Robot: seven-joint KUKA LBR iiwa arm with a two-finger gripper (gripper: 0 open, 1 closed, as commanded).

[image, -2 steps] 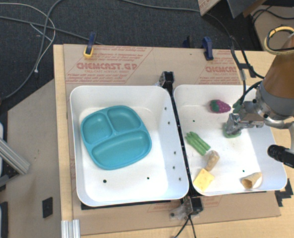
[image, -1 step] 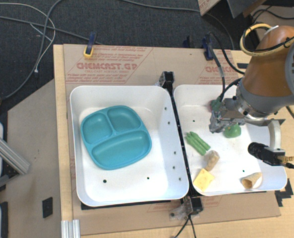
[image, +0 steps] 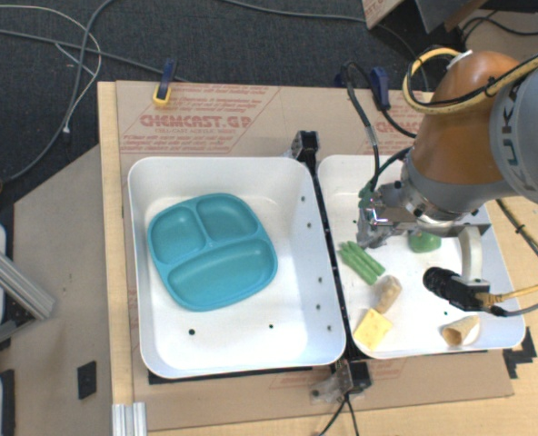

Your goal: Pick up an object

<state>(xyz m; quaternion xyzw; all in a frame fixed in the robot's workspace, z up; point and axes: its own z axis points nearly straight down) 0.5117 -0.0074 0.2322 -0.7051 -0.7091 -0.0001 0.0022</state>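
Observation:
My gripper (image: 372,230) hangs low over the right bin (image: 418,323), near its left wall, under the arm's orange band. Just below it a green ridged stick (image: 361,262) lies at a slant on the bin floor. A tan lump (image: 387,292) and a yellow block (image: 372,329) sit further toward the front. A round green piece (image: 424,240) peeks out from under the wrist, partly hidden. A pale, shell-like piece (image: 460,331) rests in the front right corner. I see nothing held in the gripper.
The left bin (image: 242,334) holds a teal divided plate (image: 213,250) lying flat on its left half. A black clamp (image: 304,143) sits at the far end of the wall between the bins. Cables run across the cardboard behind the right bin.

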